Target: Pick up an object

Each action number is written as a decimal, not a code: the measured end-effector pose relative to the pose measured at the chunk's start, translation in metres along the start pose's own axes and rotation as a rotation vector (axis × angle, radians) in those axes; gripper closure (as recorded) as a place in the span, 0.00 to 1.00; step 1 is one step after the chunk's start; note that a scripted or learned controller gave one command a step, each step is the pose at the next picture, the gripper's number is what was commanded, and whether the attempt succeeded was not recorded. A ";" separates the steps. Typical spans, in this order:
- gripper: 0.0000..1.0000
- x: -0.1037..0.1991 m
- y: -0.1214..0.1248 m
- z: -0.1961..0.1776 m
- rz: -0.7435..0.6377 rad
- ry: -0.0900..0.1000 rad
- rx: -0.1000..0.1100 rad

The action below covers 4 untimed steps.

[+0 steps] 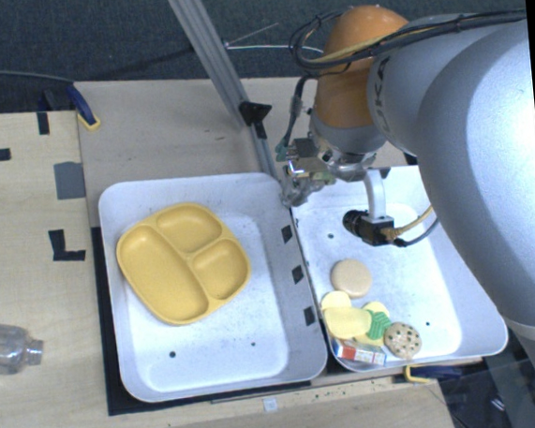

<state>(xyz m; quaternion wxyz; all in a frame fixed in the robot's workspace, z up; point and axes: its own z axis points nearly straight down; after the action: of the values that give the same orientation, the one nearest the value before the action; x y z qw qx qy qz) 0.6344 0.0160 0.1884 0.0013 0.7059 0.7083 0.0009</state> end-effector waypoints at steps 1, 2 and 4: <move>1.00 0.011 -0.066 -0.001 0.003 0.000 0.008; 1.00 -0.018 -0.093 0.000 0.005 -0.001 0.008; 1.00 -0.010 -0.103 0.000 0.005 -0.001 0.008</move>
<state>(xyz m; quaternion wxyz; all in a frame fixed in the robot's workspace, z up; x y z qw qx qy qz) 0.5318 0.0053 0.1881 -0.0014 0.7076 0.7066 -0.0024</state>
